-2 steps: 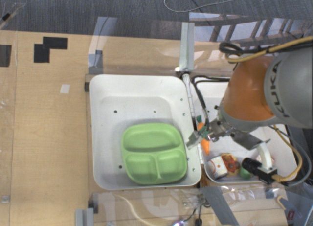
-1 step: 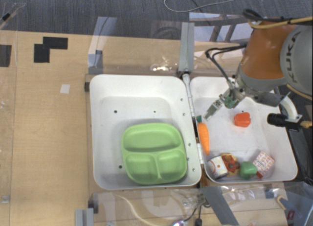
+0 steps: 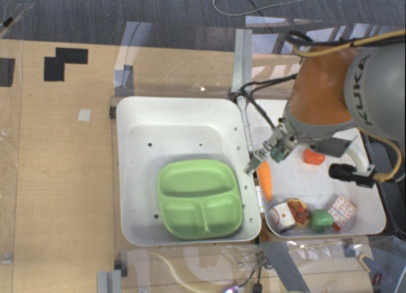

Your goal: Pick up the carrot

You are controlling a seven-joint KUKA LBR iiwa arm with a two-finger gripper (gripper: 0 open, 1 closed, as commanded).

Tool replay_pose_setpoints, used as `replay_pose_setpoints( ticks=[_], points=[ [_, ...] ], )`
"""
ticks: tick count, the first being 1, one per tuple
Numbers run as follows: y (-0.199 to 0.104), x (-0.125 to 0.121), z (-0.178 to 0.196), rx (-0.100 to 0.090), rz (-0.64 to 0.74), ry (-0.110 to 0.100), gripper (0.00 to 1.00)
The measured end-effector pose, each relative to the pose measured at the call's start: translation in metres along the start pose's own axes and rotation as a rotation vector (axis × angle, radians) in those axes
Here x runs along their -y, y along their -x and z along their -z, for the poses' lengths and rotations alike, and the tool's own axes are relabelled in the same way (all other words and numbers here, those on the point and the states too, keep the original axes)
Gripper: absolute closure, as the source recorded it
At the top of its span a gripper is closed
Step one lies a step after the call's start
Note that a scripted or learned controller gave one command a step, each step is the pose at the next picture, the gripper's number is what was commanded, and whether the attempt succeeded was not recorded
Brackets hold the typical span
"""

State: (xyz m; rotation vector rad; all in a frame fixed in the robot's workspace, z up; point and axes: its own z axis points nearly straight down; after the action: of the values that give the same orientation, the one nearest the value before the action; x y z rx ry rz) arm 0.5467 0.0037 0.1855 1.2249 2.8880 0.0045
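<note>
Two white bins sit side by side on the table. At the right bin's left wall lies the carrot (image 3: 264, 180) — light, stiff, smooth, best pinched mid-length. Above its top end hangs the gripper (image 3: 261, 158); its opening I cannot tell.

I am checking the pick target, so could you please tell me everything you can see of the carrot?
The carrot is small, orange and tapered, plastic-looking, lying flat in the right bin beside the wall shared with the left bin. It runs roughly lengthwise along that wall. The gripper hangs just above its upper end; contact cannot be judged.
</note>
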Motion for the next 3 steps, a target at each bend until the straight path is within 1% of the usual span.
replay_pose_setpoints(
  ticks=[1, 2, 3],
  points=[
    [0.001, -0.002, 0.012, 0.004, 0.000, 0.005, 1.00],
    [0.001, -0.002, 0.011, 0.003, 0.000, 0.005, 0.00],
    [0.033, -0.009, 0.000, 0.001, -0.026, 0.000, 0.00]
  ],
)
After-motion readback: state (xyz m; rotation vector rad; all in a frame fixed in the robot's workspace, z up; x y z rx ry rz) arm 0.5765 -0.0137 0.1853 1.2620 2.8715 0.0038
